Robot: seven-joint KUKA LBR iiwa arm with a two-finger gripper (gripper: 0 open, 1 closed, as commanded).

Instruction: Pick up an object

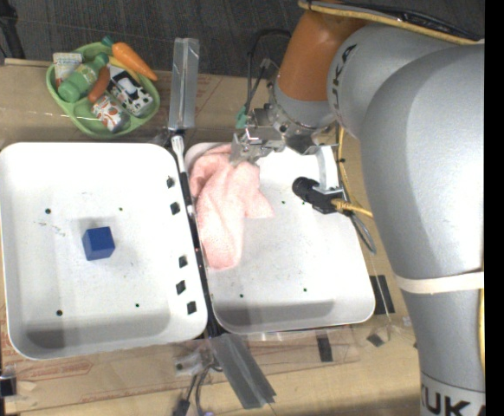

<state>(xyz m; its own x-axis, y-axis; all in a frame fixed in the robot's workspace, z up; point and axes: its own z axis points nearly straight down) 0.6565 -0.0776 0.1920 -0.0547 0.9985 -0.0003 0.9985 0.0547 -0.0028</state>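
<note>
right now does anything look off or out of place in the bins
The pink cloth is bunched against the right bin's left wall, its top edge lifted at the hand, the rest drooping. The blue cube sits squarely in the left bin. Nothing spilled or damaged.

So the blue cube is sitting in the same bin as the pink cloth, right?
Not quite. The camera view shows the blue cube alone in the left bin; the pink cloth lies in the right bin, by the divider.
</note>
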